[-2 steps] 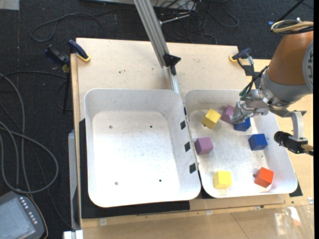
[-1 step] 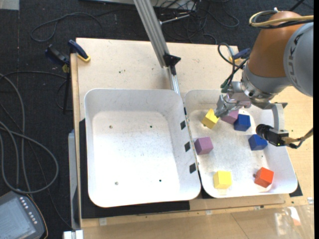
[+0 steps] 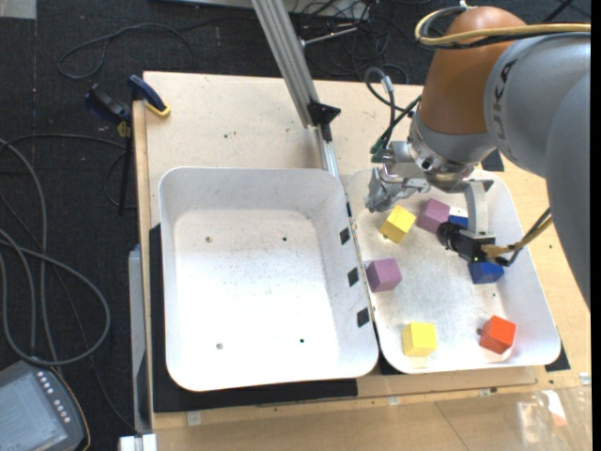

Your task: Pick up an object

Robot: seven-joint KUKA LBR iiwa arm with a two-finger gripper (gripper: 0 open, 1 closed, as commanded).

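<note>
Camera view: the gripper (image 3: 385,194) hangs low over the right shallow white bin (image 3: 531,294), just beside the upper yellow cube (image 3: 398,224); whether it is wide or narrow I cannot tell. Nothing looks lifted yet. Purple cube (image 3: 383,274), lower yellow cube (image 3: 419,338) and orange cube (image 3: 498,334) lie untouched, so the pick remains undone.

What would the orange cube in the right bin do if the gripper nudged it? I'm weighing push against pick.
The orange cube looks flat-faced and solid, so it would probably slide rather than roll. It looks small, so it is likely light and may skid easily on the smooth bin floor. It sits close to the right bin's rim, so a push could wedge it there.
</note>
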